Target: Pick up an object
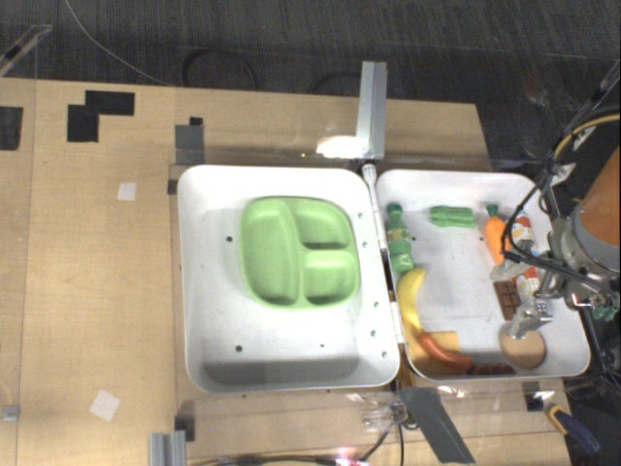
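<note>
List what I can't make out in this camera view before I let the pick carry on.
- Hand: too small and cluttered in the camera view to tell open from shut.
- Brown block: partly covered by the hand and cables.
- Tan round object: contact with the hand unclear.
- Arm: cut off by the right edge.

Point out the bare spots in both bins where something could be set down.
Right bin: bare floor in the middle, bordered by the banana, the green piece and the gripper. Its edges are crowded. Left bin: bare strips around the green divided tray, widest along the near side.
</note>
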Robot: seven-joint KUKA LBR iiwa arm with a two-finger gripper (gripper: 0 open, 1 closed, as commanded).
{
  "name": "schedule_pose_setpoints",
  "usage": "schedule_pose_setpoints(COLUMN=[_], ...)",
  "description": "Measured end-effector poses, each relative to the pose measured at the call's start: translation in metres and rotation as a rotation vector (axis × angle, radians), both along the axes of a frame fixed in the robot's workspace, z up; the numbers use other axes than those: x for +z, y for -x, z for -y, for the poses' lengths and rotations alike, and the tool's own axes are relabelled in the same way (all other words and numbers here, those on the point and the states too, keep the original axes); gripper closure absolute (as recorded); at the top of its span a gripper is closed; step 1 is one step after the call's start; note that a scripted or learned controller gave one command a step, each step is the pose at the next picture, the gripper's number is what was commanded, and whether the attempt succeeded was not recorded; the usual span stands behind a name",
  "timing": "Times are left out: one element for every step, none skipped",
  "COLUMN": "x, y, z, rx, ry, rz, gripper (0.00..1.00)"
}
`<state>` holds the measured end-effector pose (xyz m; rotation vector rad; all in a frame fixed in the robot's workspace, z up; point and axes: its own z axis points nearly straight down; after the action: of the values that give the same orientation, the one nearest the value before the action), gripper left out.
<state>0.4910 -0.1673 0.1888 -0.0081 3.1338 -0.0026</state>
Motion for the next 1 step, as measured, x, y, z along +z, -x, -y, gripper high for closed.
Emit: schedule_pose_setpoints(x=[-0.0983], y=[-0.0085], z=[0.0237], rx=[0.078], ry=[0.004], rz=[0.010], gripper=[0.00])
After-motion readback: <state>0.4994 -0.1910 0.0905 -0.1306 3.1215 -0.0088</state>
